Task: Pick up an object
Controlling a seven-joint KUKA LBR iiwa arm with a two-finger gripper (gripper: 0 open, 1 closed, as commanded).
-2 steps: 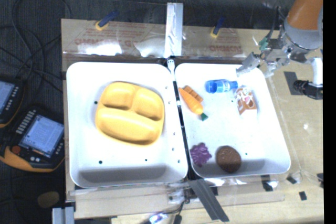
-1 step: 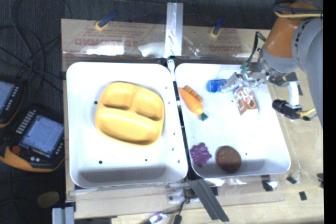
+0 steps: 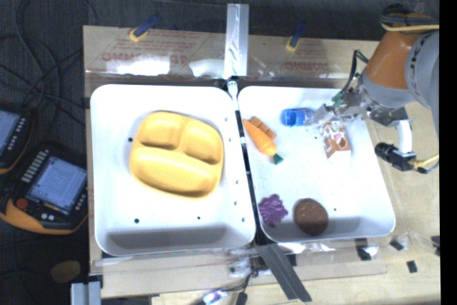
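Arm (image 3: 410, 68) cut off at right edge. Gripper (image 3: 335, 108) a small blur against the right bin (image 3: 371, 175). Packet (image 3: 335, 139) print unreadable. Left-side pendant (image 3: 11, 139) partly cropped.

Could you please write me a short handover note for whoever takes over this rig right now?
Gripper: low over the far part of the right bin, between the blue bottle and the snack packet; whether it is open or shut cannot be told, and nothing is visibly held.
Right bin also holds: toy carrot by the divider, purple grapes and brown ball at the near edge.
Left bin: yellow tray.
Done: nothing lifted yet.
Left: grasp one object and raise it.
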